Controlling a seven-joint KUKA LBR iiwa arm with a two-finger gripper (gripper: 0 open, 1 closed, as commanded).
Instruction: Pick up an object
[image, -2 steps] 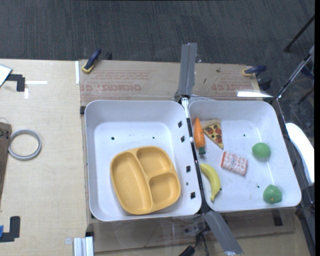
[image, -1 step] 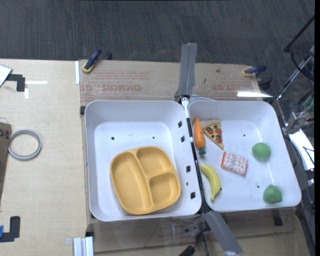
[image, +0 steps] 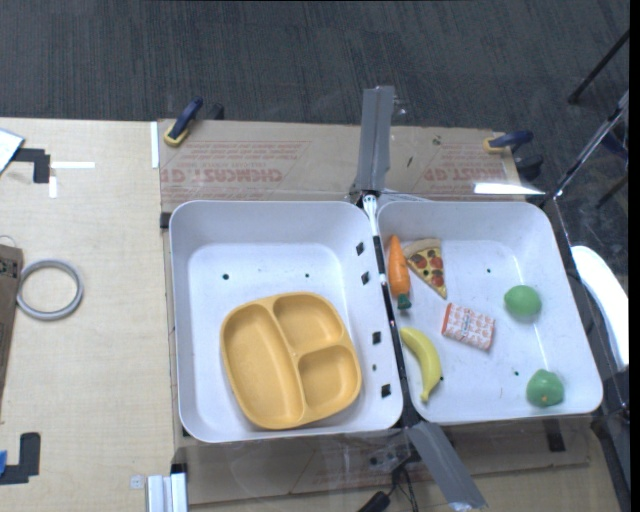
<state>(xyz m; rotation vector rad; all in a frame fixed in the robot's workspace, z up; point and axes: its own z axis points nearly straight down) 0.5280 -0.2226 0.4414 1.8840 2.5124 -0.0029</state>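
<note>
The right bin (image: 556, 250) has bare floor at its middle. A smooth orange carrot (image: 398, 267) and a curved yellow banana (image: 424, 362) lie along its left wall, with a pizza slice (image: 428, 266) just beside the carrot. A flat red-and-white packet (image: 468, 326) lies nearer the centre, and two round green fruits (image: 522, 301) sit towards the right wall. The left bin (image: 182, 300) holds a yellow three-part plate (image: 290, 360). How wide the hand stands cannot be told.

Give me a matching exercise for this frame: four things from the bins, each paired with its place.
Things:
1. yellow divided plate
2. carrot
3. banana
4. pizza slice

Places:
A. right bin, against the divider at its far end
B. left bin
C. right bin, near-left corner
D. right bin, just right of the carrot

Pairs: 1-B, 2-A, 3-C, 4-D
</note>
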